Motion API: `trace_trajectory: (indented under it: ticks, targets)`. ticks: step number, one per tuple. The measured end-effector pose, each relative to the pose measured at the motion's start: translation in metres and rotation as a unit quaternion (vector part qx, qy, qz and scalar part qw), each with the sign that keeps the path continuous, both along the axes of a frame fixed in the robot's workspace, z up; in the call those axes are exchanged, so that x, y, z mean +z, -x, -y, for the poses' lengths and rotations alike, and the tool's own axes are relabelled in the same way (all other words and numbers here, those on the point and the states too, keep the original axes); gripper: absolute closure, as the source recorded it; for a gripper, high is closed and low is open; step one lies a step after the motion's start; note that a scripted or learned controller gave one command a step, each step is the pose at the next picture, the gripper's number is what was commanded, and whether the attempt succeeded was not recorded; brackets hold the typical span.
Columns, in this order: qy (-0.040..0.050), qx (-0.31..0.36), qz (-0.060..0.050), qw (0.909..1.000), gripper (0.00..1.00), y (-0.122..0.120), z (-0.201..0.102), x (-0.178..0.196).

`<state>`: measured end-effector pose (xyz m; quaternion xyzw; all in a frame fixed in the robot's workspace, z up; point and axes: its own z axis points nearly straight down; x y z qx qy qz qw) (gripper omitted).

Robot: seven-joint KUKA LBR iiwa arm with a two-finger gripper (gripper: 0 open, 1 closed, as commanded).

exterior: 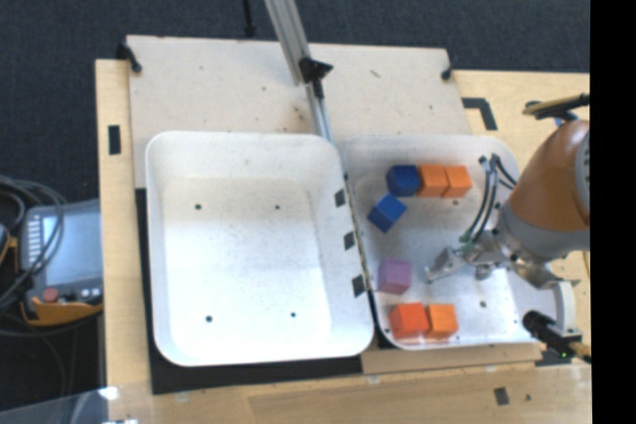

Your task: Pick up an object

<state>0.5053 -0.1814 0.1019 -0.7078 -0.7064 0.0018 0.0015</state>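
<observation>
Blocks, the likely things to pick, all lie in the right bin (pixel 502 338), and none looks lifted, so the pick seems not yet made. The gripper (pixel 459 263) hangs low over the bare middle of that bin; whether its fingers are spread or closed I cannot tell, since they read as a thin grey tangle against the white floor, and nothing is seen between them. Nearest to it, toward the bin's left wall, sits the purple block (pixel 396 275). At the near edge lie two orange blocks (pixel 423 320) touching side by side. By the far edge a blue block (pixel 403 180) touches an orange pair (pixel 445 181), and a second blue block (pixel 388 212), turned askew, lies just beside them. The left bin (pixel 159 213) shows only a few dark specks. The wrist and its orange band (pixel 553 184) cover the right bin's right side, so anything lying there is hidden.
</observation>
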Motion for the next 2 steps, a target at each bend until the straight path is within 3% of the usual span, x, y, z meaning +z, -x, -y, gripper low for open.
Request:
trace_trajectory:
  ticks: [1, 2]
  targets:
    - [0.0002, -0.003, 0.005, 1.0000, 1.00, -0.003, 0.000, 0.014]
    - [0.0015, 0.000, 0.006, 1.0000, 1.00, -0.006, 0.011, 0.074]
